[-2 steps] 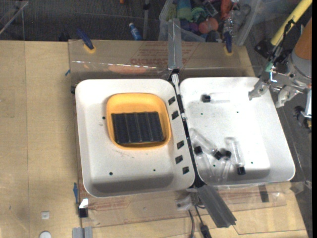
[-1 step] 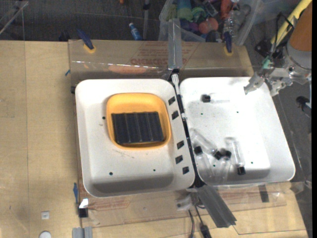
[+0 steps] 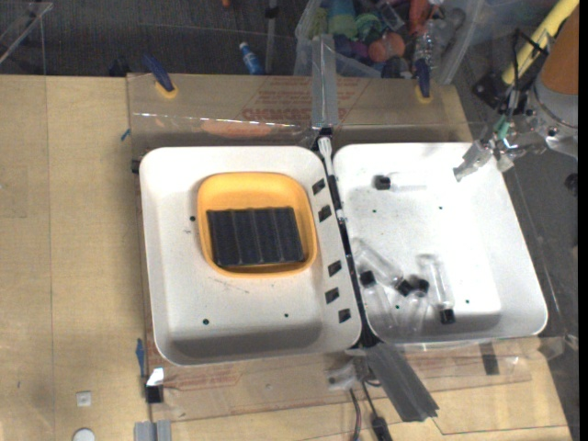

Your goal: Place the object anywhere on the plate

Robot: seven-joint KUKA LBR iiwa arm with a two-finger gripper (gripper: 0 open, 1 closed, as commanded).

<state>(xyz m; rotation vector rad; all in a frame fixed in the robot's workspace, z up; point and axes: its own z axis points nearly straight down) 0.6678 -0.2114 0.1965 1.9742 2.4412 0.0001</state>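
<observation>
Because the objects [image 3: 404, 283] in the right bin [image 3: 514, 274] are clear plastic pieces with black caps, lying tangled near its lower left, I judge a grasp there likely to slip or to catch two at once; a lone small piece [image 3: 382, 183] sits apart near the bin's upper left. The gripper [image 3: 478, 159] hangs over the bin's upper right corner, well apart from the cluster, with nothing seen in it; how far it is open I cannot tell. The plate [image 3: 216, 191], orange with a black rack [image 3: 255, 237] on it, waits in the left bin [image 3: 170, 274].
</observation>
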